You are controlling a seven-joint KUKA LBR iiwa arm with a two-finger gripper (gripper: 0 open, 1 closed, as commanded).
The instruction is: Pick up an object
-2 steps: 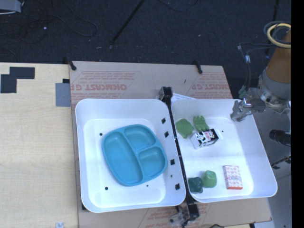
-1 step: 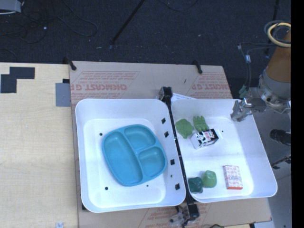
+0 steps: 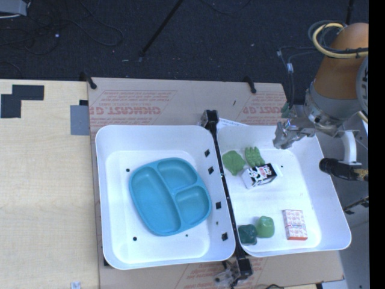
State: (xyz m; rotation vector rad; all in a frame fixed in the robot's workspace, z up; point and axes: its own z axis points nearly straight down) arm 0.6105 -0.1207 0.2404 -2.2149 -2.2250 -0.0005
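Dark green block [image 3: 247,234] lay at right bin [image 3: 328,188] front | gripper [image 3: 285,138] above rear rim, claw state indeterminable | advice: descend squarely over cow-print carton [image 3: 260,175].

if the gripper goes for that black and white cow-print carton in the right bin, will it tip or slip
The cow-print carton lies on its side, so tipping seems unlikely. It looks boxy with flat faces, probably easy to pinch and light. It sits close to the green items, so a push may shove those too.

cardboard sheet [image 3: 150,104]: mirrored lettering, unreadable.
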